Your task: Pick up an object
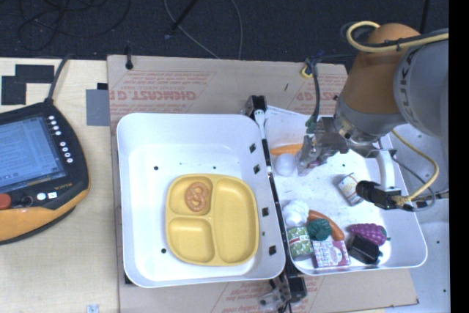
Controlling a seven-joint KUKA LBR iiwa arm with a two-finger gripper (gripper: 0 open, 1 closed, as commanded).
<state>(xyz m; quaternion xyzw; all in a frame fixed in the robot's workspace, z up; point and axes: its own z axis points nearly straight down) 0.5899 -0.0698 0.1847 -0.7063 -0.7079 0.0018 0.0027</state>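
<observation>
**Gripper down in the right bin, nothing yet held**

The arm reaches in from the right and its gripper (314, 155) is low over the upper part of the right bin (418, 249), just beside a small white ball (284, 164) and an orange stick-like piece (286, 149). The view is too coarse here to say whether the tool is apart or together, and nothing can be seen gripped. This looks like the approach or descent stage of a pick. Most objects lie clustered at the bin's near end: a purple grape bunch (368, 233), a carrot (327, 223), a small box (330, 253). The left bin (139, 157) bears a yellow divided plate (212, 220). Next, the tool needs centring over one object before closing and lifting.
</observation>
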